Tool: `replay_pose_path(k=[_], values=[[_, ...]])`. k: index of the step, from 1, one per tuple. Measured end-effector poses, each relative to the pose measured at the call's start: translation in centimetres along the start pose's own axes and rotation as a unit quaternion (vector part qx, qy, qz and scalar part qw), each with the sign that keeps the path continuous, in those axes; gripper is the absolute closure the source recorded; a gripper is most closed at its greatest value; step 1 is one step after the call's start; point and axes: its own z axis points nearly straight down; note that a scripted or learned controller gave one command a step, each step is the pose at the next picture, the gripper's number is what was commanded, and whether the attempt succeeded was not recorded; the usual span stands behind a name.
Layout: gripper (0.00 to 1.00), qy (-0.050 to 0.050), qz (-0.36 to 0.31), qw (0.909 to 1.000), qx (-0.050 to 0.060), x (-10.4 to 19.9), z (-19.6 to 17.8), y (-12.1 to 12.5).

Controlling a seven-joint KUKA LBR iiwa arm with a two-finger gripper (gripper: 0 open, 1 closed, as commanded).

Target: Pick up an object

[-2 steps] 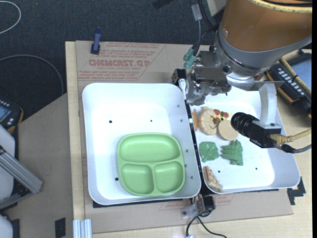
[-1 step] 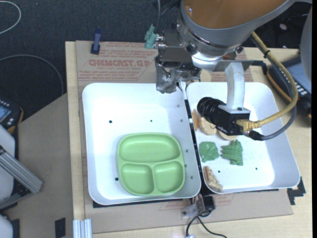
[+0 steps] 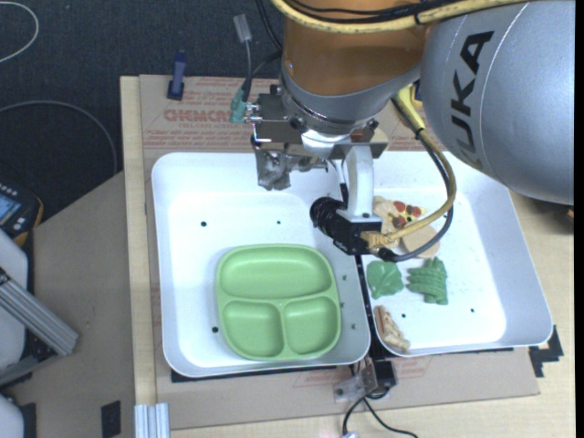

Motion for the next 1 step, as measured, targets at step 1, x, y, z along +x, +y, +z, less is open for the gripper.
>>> replay_pose_path(k=[1], values=[[1.0,0.005,-0.004,0.9999,-0.008,1.92,-6.88,-4.73]])
